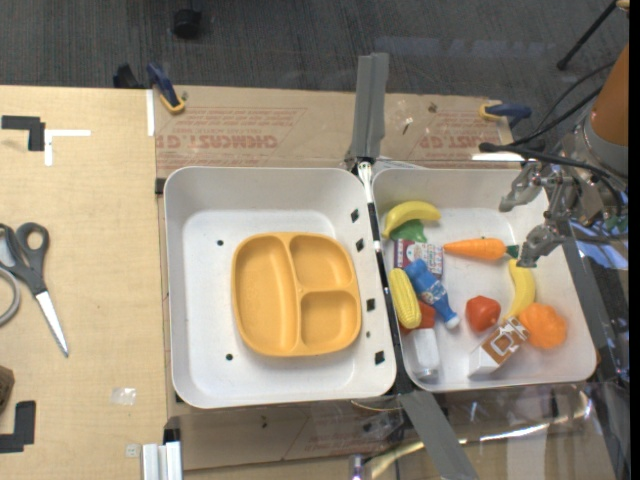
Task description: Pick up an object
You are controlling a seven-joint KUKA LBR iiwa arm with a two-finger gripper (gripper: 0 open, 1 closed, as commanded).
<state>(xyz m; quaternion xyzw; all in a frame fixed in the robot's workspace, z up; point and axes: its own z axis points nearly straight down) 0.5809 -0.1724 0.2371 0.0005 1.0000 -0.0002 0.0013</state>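
Nothing is lifted yet: the end effector (533, 246) hovers low over the right bin (580, 368), its tips just above the upper end of a yellow banana (522, 290) that lies between a carrot (477, 250) and an orange fruit (543, 325). Whether it is apart or together cannot be told; the grasp and lift remain

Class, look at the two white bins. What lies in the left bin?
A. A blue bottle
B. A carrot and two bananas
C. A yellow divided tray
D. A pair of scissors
C: the yellow divided tray lies in the left bin, while the toy foods sit in the right bin.
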